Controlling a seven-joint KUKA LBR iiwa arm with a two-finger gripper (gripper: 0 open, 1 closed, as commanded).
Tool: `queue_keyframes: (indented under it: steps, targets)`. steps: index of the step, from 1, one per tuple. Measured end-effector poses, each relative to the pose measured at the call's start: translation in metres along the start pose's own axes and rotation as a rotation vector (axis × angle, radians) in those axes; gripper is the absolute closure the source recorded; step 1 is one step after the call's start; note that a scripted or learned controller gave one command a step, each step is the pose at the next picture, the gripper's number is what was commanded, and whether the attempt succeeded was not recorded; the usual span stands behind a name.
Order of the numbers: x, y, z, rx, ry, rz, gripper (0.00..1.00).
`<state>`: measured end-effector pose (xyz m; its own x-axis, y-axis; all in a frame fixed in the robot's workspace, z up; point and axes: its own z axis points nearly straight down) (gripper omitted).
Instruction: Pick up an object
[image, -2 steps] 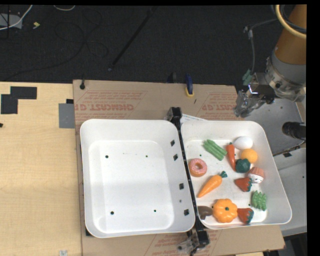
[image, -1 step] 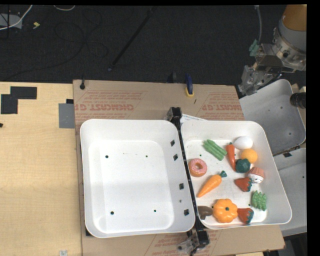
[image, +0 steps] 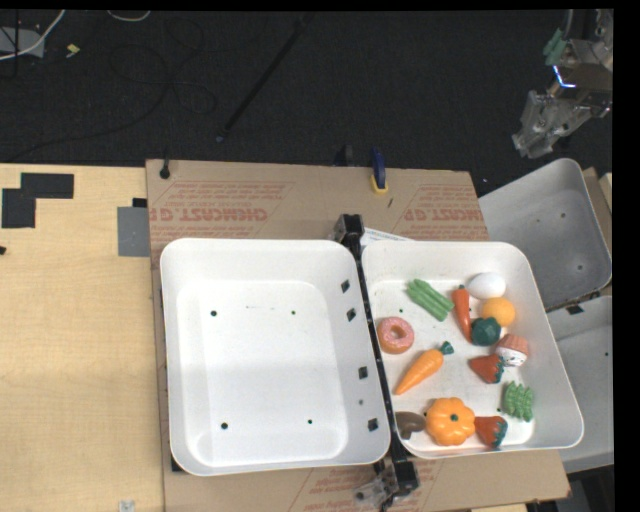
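Your toys all sit in the right bin (image: 545, 300): one carrot (image: 418, 370), one pumpkin (image: 449, 421), one pink doughnut (image: 396, 335), one white egg (image: 487, 286); the clustered pieces beside them are hard to separate. The left bin (image: 190, 290) adjoins. The gripper (image: 560, 95) hangs top right; you cannot tell its grip.

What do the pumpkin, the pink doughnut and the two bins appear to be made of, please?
The pumpkin looks like moulded plastic: uniform orange, slightly glossy, with smooth ribs. The pink doughnut also seems plastic or rubbery, judging by its flat, even colour, though the view is too coarse to be sure. The bins look like thin, smooth white plastic, with rounded corners and soft sheen.
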<state>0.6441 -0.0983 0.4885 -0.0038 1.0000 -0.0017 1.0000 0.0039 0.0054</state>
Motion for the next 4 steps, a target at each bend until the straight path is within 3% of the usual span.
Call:
queue_keyframes:
  steps: [2, 3, 4]
  targets:
    - [-0.111, -0.002, 0.078, 0.013, 0.001, 0.007, 1.00]
    - [-0.114, 0.000, -0.001, 0.001, 0.000, -0.001, 1.00]
    - [-0.114, 0.000, -0.035, 0.004, 0.000, -0.002, 1.00]
